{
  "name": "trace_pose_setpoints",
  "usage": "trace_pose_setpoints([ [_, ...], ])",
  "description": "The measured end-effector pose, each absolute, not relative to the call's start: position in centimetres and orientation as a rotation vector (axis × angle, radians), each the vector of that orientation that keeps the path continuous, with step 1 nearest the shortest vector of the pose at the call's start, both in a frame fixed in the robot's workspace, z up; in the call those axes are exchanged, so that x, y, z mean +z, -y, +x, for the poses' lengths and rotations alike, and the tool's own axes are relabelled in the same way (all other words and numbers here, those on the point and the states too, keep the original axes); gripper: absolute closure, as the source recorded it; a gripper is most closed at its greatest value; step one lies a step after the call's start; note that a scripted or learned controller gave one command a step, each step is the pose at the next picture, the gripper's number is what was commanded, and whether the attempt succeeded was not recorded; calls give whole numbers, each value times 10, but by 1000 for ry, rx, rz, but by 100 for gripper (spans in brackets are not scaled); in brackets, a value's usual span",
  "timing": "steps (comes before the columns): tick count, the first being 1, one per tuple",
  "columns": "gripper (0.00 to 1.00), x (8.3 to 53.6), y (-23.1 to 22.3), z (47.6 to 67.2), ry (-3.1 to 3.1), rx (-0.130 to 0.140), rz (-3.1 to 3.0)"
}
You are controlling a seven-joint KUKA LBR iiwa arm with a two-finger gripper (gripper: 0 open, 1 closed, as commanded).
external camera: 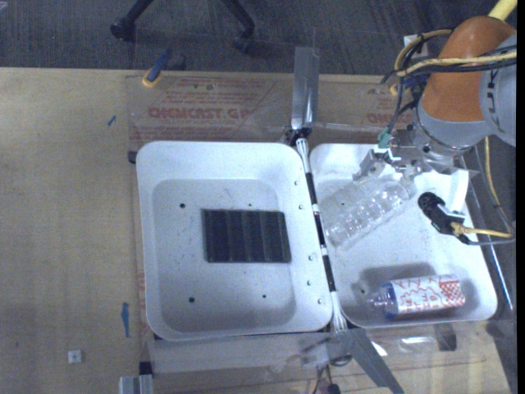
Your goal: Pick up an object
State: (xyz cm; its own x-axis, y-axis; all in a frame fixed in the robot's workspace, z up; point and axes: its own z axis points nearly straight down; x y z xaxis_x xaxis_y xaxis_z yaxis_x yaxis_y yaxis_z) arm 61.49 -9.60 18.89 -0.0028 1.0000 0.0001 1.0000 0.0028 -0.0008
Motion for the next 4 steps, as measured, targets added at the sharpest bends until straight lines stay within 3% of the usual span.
trace_pose_setpoints([
  [1,0,121,128,610,2146,-2,-2297],
  [2,0,124,218,560,2325,-1,-2112],
  [3,0,94,215,486,2242,-21,-2203],
  [4,0,90,212,530,2147,-23,-2283],
])
